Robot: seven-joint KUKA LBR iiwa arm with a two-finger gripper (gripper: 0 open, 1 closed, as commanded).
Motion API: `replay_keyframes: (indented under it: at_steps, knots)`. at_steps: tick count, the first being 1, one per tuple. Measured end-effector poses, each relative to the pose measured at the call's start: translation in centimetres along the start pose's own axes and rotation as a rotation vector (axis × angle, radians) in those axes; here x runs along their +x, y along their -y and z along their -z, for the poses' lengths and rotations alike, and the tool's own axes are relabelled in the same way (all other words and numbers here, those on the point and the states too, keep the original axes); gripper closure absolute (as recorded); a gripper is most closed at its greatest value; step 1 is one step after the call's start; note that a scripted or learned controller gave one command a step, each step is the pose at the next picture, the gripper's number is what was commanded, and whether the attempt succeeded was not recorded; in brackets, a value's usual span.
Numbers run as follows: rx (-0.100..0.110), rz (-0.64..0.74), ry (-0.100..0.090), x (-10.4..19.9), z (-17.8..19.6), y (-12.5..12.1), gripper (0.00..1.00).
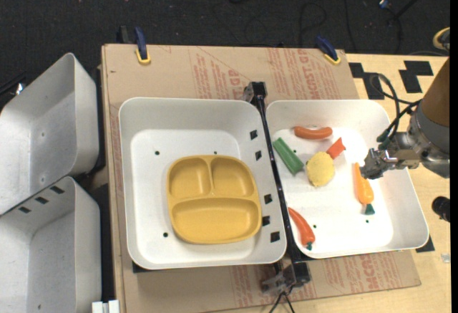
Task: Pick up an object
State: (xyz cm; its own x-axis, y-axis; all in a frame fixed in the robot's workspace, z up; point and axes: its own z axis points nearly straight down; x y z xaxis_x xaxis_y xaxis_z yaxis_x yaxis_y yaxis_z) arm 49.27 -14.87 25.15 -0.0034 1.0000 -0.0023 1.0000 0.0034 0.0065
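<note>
The gripper hangs just above the carrot in the right bin — open or closed, I cannot tell.

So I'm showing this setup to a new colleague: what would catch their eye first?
Probably the yellow divided tray, sitting alone in the left bin. Next, the colourful toy food scattered in the right bin, with the end effector hovering by the carrot at its right side.
</note>
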Motion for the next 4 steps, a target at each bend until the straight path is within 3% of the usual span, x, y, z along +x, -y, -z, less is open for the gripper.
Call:
replay_keyframes:
  at_steps: [4]
  knots:
    - [0.006,0.004,-0.003,18.4,-2.0,-6.4,1.00]
